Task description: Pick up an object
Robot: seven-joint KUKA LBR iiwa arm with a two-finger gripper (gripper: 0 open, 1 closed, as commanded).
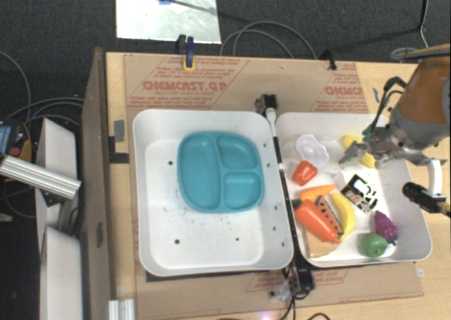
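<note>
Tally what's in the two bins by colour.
Teal: 1, divided plastic plate
Clear: 1, plastic cup
Red: 1, toy pepper
Orange: 1, toy carrot
Yellow: 1, toy banana
Purple: 1, toy eggplant
Green: 1, toy apple
Total: 7

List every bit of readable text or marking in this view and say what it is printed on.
"CHEMCAST GP": red print on the brown protective sheet behind the left bin.
"CHEMCAS...": the same red print repeated behind the right bin, its end cut off by the arm.
Black-and-white patterned object in the right bin: its markings are too small to read.
</note>
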